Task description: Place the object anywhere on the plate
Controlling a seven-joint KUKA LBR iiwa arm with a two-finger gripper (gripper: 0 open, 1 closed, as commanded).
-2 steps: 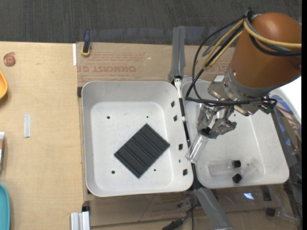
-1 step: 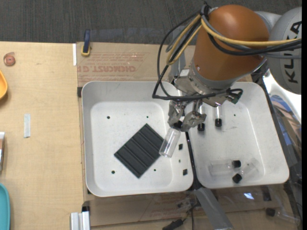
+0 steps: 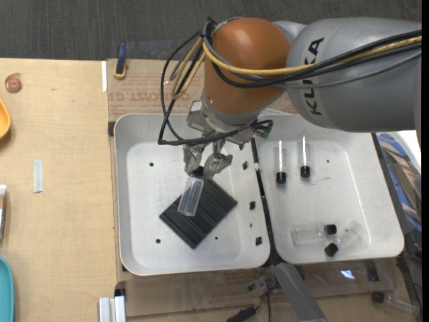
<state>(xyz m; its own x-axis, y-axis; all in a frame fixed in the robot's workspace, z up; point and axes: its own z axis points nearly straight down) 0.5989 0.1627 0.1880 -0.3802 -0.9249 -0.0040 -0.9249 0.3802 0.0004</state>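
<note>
Arm: grey KUKA arm [image 3: 348,66] comes in from the right, its orange band [image 3: 244,59] over the far edge of the left bin; black and yellow cables loop around it.
Gripper: gripper [image 3: 204,168] points down over the left bin, far of centre; fingers [image 3: 216,163] close together at the upper end of the tube; cannot tell whether they pinch it or only touch it.
Object: clear plastic tube [image 3: 190,198], slanted, upper end at the fingertips, lower end resting over the plate.
Plate: black ribbed square plate [image 3: 204,215], turned like a diamond, flat on the floor of the left bin, near its centre; the tube overlaps its far-left part.
Left bin: white shallow bin [image 3: 141,200]; small dark dots scattered on the floor.
Right bin: white shallow bin [image 3: 362,180], touching the left one along a dark seam; two clear tubes with black caps [image 3: 280,165] [image 3: 304,159] lie side by side at the far-left part; more clear tubes with black caps [image 3: 322,235] lie at the near side, well apart from the first pair.
Bench: pale wooden surface [image 3: 60,200] left of the bins; a small clear strip [image 3: 37,176] lies on it; brown cardboard [image 3: 147,89] under the far edge of the bins.
</note>
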